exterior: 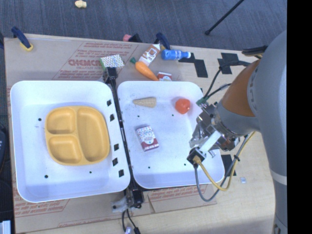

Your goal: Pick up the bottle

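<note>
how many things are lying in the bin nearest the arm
3: a tan wedge near the far wall, a red ball beside it, a red packet mid-bin. The arm overhangs one edge of the bin, so more may be hidden.

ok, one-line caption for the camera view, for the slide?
KUKA gripper hovers over the right white bin; small blue plastic bottle lies outside it on the bench.

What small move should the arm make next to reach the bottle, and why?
Probably swing the gripper toward the far edge of the bench, above the blue bottle. It lies on its side outside the bins, beyond the right bin, while the gripper hangs at that bin's right rim, well apart from it.
</note>
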`<state>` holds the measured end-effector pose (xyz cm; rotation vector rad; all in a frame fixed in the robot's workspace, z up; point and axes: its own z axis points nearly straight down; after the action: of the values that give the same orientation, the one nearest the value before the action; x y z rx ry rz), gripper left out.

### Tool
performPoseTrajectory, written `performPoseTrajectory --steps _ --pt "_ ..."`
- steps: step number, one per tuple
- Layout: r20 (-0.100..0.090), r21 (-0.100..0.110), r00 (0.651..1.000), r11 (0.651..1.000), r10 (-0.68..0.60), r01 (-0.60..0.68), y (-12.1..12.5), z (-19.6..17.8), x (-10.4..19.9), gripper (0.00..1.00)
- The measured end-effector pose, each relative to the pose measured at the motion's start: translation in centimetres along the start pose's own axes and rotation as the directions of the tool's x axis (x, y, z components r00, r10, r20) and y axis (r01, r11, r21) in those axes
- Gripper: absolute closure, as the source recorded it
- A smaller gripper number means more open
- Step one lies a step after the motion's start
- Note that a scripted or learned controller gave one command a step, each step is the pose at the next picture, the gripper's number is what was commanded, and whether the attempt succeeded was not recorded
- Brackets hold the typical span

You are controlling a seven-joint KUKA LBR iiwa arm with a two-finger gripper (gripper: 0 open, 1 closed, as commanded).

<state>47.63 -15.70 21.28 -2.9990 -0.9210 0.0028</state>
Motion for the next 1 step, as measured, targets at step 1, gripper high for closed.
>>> performPoseTrajectory --steps 1 --pt "0.002 0.003 0.992 0.992 0.127 -0.127 0.70 4.35 -0.55 1.00"
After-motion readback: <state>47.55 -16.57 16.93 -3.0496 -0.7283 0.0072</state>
